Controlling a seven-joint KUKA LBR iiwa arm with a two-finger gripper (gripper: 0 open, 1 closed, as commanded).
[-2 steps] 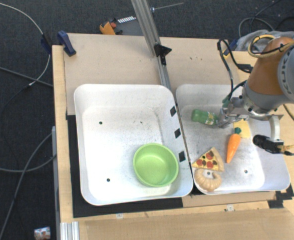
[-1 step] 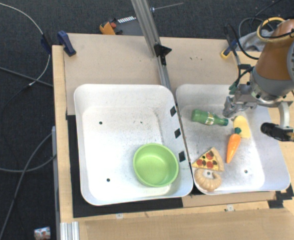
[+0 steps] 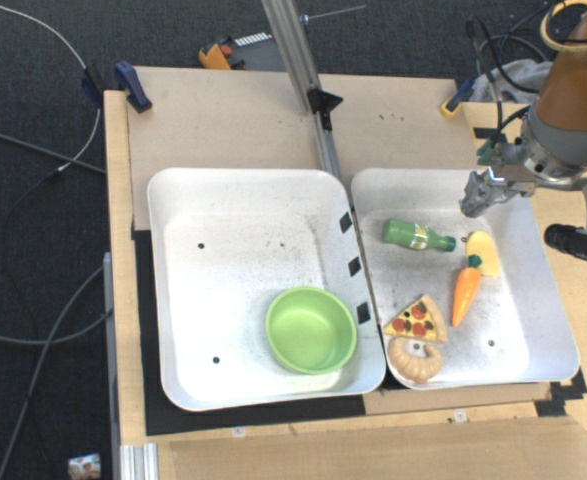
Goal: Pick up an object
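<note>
Gripper [image 3: 476, 196] sits over the upper right part of the right bin [image 3: 543, 308], wrist above it toward the right edge. Nothing visible between the fingers, so no grasp. How far they're open: can't tell, they read as 1 grey blob at this angle.

Nearest items, going outward:
- yellow toy [image 3: 482, 248] just below the gripper, apart from it
- orange carrot [image 3: 464, 294] touching or just beside the lower end of the yellow toy, pointing down-left
- green bottle [image 3: 416, 235] lying on its side, left of the gripper, near
- pizza slice [image 3: 417, 321] further down, with the donut [image 3: 414, 359] right against it at the bin's front edge

Left bin [image 3: 203, 268] holds 1 green bowl [image 3: 311, 329] near its front right, well apart from the arm.

Step, as I read it: approach/positioning, pick not yet done. Can't judge gripper height off the bin floor from this slant.

Next move, my call: choose 1 target. Yellow toy is closest but crowded by the carrot, risk of a nudge or double contact. Bottle is isolated, better candidate; calls for a short shift left, fingers across its narrow axis, then descend and close. It's round, could roll on contact.
</note>
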